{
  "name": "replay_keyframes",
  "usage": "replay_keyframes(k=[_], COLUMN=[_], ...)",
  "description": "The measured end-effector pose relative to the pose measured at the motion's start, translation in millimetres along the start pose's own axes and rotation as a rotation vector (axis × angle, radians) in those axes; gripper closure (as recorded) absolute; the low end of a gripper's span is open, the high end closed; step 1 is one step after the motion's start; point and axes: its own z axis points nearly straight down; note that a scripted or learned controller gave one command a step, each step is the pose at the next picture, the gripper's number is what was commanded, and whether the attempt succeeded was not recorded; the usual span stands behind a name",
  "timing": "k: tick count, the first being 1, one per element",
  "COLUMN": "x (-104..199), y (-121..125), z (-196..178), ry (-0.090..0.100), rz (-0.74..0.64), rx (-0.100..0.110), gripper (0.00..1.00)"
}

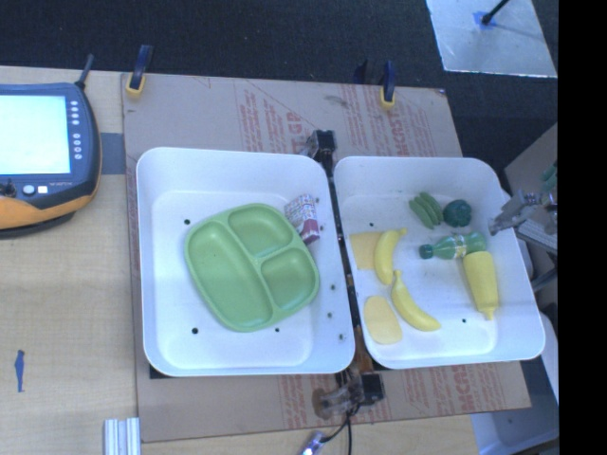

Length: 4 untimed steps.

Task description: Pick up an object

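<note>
The right bin (493,344) holds several toy foods. Two yellow bananas (387,254) (413,307) lie near its middle, beside two flat yellow pieces (363,249) (383,320). A green ridged vegetable (426,209) and a dark green round item (457,212) sit toward the back. A small green bottle (453,247) lies on its side, and a yellow bottle-shaped item (482,282) lies just below it. My gripper (512,218) pokes in over the bin's right rim, right of the round item and above the green bottle, with nothing visibly held.
The left bin (166,344) carries a green divided plate (251,265) and a small red-and-white packet (304,216) by its right wall. A teach pendant (38,154) lies at the far left. Clamps (387,81) pin the cardboard at the back edge.
</note>
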Motion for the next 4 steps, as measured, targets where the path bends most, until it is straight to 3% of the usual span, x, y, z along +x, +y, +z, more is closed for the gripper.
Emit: replay_keyframes(k=[1, 2, 3, 4], x=[-2.0, 43.3, 84.5, 83.8], y=[7.2, 87.6, 135.7, 135.6], z=[141.8, 179.3, 191.5, 181.0], ry=[0.001, -0.01, 0.001, 0.0], rz=[-0.001, -0.002, 0.0, -0.003], rx=[0.003, -0.017, -0.001, 0.001], gripper=[0.0, 0.0, 0.0, 1.0])
